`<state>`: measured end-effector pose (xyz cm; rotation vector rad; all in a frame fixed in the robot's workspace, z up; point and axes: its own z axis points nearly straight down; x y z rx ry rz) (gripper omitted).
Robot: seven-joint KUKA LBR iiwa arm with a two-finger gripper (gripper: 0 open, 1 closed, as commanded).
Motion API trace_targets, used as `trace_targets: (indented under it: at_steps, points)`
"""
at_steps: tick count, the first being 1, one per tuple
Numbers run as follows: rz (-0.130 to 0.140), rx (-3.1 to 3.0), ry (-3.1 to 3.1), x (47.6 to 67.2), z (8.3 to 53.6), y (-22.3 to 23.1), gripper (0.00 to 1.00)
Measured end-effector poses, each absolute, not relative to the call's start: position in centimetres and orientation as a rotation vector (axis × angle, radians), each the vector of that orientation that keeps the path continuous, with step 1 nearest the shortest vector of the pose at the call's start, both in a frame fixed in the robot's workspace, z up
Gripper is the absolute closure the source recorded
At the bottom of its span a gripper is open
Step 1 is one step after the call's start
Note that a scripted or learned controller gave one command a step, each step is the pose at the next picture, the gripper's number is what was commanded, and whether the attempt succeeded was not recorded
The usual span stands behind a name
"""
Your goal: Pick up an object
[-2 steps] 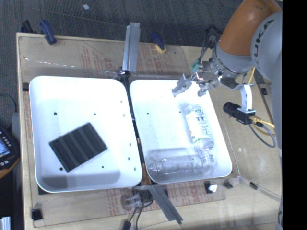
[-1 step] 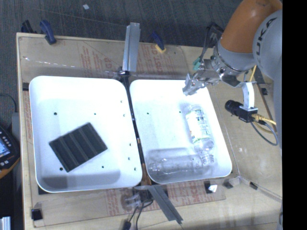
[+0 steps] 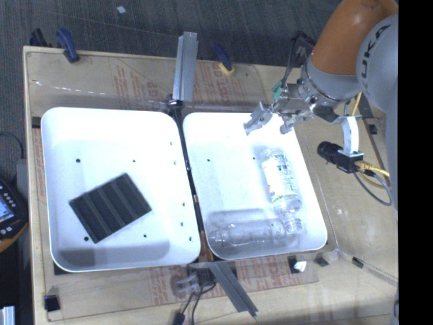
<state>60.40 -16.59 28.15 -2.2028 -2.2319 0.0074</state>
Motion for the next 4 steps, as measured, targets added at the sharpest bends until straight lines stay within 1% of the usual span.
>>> trace_targets:
  at_steps: [1, 2, 3, 4]
  points:
    - [0.006, -2.24, -2.197, 58.3, 18.9, -21.1, 0.0]
    - [0.003, -2.193, -2.247, 56.0, 15.9, -20.8, 0.0]
    - [0.0, -2.174, -2.269, 53.9, 19.8, -20.9, 0.0]
    - [0.004, -2.187, -2.253, 57.3, 17.0, -21.0, 0.0]
